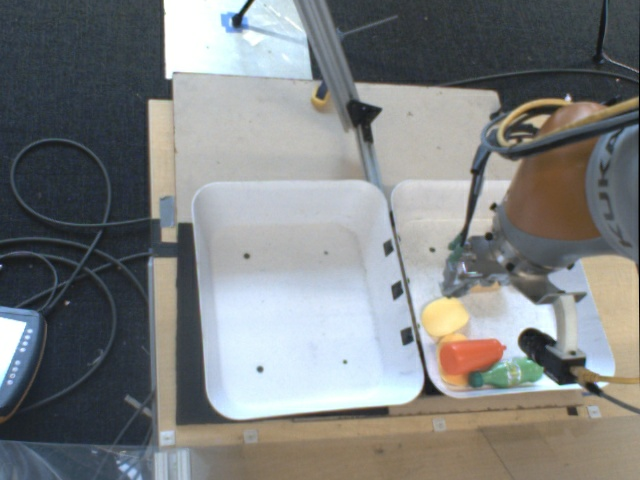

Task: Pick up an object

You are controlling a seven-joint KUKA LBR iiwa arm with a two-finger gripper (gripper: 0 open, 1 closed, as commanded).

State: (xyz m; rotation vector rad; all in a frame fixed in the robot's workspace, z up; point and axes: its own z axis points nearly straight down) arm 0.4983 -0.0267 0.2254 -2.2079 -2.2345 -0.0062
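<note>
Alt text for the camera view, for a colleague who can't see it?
The claw hangs over the right bin, close to a yellow lump. A red thing and a green bottle lie near that bin's front edge; the left bin sits alongside.

What looks like dark carpet surrounds a pale bench; black cables loop at left.

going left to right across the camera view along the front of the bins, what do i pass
tablet → left bin → yellow fruit → red toy → green bottle
</note>
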